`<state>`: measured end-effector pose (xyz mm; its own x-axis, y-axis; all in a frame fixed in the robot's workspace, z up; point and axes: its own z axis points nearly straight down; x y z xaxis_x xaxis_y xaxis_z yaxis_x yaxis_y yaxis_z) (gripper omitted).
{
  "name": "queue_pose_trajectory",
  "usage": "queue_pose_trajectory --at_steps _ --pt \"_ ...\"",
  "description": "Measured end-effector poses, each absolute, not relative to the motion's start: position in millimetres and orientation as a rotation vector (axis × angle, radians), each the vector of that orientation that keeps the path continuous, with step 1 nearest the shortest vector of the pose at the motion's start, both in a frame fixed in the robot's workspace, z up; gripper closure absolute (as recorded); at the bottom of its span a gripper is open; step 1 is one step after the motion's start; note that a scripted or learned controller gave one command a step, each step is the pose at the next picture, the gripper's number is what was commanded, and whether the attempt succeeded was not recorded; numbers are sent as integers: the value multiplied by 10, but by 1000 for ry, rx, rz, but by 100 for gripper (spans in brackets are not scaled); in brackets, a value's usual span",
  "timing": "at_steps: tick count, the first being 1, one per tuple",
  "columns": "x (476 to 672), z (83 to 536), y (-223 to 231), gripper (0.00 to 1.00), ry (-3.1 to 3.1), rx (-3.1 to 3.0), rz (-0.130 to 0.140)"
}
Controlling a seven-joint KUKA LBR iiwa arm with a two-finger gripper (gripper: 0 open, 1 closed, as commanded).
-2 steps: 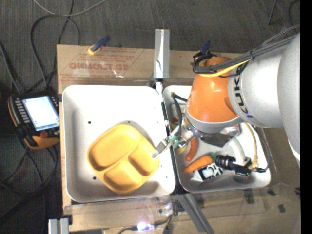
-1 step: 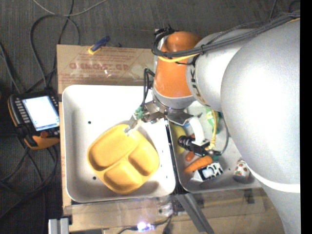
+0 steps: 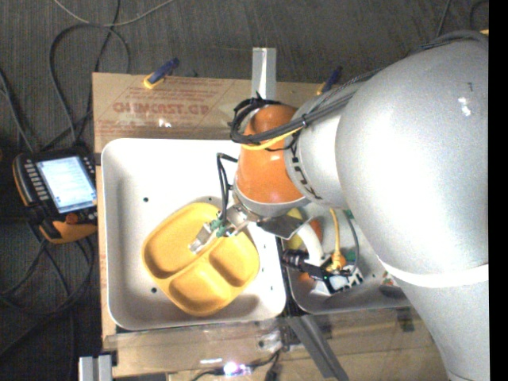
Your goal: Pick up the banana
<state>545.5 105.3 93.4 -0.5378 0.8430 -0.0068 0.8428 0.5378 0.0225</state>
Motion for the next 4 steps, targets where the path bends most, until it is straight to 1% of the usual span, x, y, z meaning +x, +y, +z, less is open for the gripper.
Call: queue_pose_trajectory --at_steps 1,2,3,4 --pt "6153 907 1473 0 2435 1979 -1" --pt "6188 1019 1410 100 2418 1972 -1" --pt "6094 2211 1670 100 2373 2051 -10" --pt "6170 2375 1714 100 1854 2534 -16"
